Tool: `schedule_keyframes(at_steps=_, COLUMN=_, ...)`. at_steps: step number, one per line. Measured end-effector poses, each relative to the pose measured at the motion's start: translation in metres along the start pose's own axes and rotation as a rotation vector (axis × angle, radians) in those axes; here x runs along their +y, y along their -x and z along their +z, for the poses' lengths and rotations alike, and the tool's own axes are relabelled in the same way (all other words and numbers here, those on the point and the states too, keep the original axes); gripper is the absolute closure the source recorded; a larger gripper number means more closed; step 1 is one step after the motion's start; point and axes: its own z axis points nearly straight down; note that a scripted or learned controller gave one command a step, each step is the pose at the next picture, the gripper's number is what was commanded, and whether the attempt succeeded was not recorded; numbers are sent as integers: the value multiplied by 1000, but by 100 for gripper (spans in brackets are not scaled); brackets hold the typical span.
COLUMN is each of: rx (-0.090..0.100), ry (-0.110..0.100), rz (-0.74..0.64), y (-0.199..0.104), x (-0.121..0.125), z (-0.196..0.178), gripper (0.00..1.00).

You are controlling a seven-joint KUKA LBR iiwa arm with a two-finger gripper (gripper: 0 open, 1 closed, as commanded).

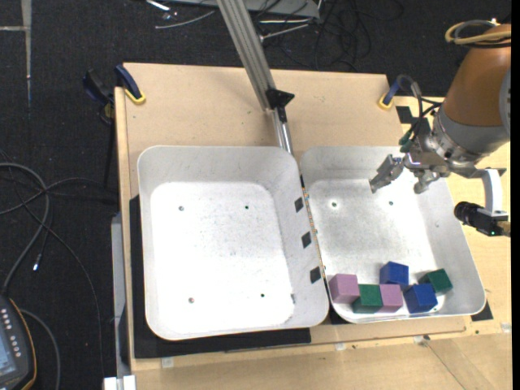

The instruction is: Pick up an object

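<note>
Several small blocks lie clustered at the near edge of the right bin (357, 218): a purple block (344, 287), a green block (370, 296), a pink-purple block (392, 296), two blue blocks (396, 273) (421, 297) and a dark green block (439, 280). My gripper (402, 177) hangs over the far right part of that bin, well above and behind the blocks. Its two fingers are spread apart, with nothing between them.
The left bin (215, 234) sits beside the right one, sharing a middle rim. A slanted metal pole (248, 47) rises from the bench's far edge. Clamps (130, 84) (394, 92) grip the far corners of the board.
</note>
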Motion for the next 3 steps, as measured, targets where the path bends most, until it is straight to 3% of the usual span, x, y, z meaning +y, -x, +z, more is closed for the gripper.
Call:
schedule_keyframes(at_steps=1, rx=0, ry=10, rz=-4, y=-18, x=-22, z=-61, gripper=0)
schedule_keyframes(at_steps=2, rx=1, ry=-4, rz=0, y=-13, x=-4, z=56, gripper=0)
schedule_keyframes(at_steps=3, rx=-1, ry=10, rz=-3, y=-16, x=-11, z=-6, gripper=0)
